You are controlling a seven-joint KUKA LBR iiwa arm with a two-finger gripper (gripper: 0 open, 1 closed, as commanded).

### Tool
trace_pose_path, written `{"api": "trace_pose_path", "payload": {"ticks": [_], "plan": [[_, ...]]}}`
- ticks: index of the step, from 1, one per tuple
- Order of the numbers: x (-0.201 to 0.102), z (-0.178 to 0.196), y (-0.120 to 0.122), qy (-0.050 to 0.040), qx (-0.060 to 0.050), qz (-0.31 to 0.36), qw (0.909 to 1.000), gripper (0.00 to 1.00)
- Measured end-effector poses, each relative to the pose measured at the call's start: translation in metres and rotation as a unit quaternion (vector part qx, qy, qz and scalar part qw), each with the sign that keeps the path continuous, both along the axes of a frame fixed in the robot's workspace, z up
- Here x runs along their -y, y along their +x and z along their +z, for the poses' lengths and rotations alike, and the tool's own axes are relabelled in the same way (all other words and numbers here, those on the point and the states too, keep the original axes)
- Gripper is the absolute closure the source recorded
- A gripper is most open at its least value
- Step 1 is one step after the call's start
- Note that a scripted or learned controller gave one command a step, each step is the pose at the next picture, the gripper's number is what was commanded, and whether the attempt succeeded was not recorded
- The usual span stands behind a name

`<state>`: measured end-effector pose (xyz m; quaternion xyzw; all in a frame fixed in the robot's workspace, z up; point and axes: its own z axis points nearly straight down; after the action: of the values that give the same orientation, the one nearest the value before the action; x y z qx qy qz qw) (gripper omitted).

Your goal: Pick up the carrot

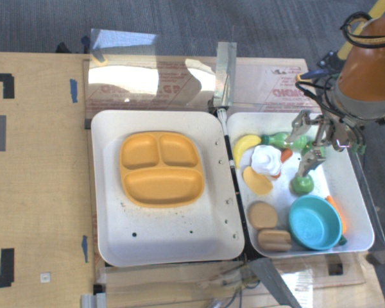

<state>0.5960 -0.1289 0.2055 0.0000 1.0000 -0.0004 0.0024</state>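
The right bin point(362, 191) holds several toy foods. An orange strip that looks like the carrot point(338, 213) lies against the bin's right wall, mostly hidden behind the blue bowl point(314, 221). My gripper point(304, 147) hangs over the upper middle of this bin, up and to the left of that strip. Its fingers point(310, 161) stand open with nothing between them. Directly under the fingertips sits a round green piece point(301, 185). A small orange-red bit point(286, 154) shows beside a green leafy piece point(277, 140).
The left bin point(109, 236) holds an orange divided plate point(160, 167). In the right bin there are also a yellow piece point(246, 145), a white object point(265, 160), a pale yellow slice point(257, 181) and two brown pieces point(264, 215). A metal divider point(225, 76) stands behind the bins.
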Motion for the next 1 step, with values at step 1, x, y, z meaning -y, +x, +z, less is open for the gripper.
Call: {"api": "trace_pose_path", "payload": {"ticks": [1], "plan": [[-0.0071,0.0043,0.0064,0.0013,0.001,-0.251,0.968,0.0]]}}
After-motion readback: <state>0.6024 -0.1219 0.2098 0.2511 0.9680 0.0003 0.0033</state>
